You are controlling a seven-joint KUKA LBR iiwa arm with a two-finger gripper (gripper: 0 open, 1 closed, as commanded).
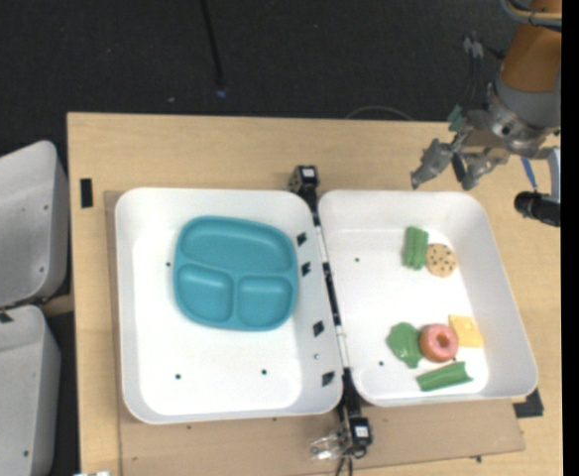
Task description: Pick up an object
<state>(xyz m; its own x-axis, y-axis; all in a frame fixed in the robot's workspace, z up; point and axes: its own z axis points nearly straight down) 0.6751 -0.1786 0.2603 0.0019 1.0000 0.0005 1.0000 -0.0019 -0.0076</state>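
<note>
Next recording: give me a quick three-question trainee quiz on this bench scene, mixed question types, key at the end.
1. True or false: the teal divided plate lies in the left bin.
2. The pink donut touches: A) the cookie B) the yellow piece C) the plate.
3. Where is the gripper relative to the right bin?

Key: 1 true. 2 B. 3 Beyond its far rim, over the bench, holding nothing.

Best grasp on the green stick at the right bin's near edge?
Grip the green stick across its narrow width at mid-length, coming straight down. It lies flat and elongated, roughly left-right. The pink donut sits just above it, so keep the gripper fingers clear of that side.
</note>
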